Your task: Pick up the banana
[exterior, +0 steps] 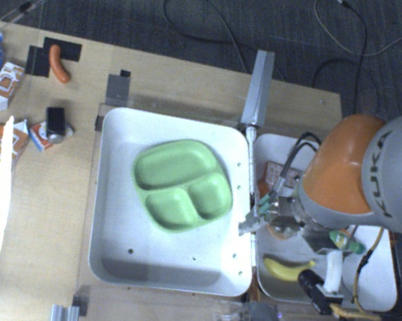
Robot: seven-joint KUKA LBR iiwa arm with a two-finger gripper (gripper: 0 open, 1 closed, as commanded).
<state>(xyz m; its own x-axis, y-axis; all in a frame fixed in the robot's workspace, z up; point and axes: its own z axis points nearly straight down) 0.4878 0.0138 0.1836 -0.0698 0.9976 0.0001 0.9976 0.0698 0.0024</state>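
Item 1, banana point(286, 268): yellow, curved, lying flat near the front edge of the right bin point(266, 283), just beside the wall shared with the left bin point(115, 203); likely light, soft-skinned, a little slippery, easily bruised; best taken across its thick middle, with modest squeeze. Item 2, gripper point(271, 218): hanging over the right bin, near the banana but apart from it, to its rear; the arm point(369, 175) covers much of it, so the state of the fingers cannot be told, and nothing appears held. Item 3, green divided tray point(184, 183): 3 compartments, resting in the left bin. Item 4, table point(36, 243): small oddments scattered at its left.
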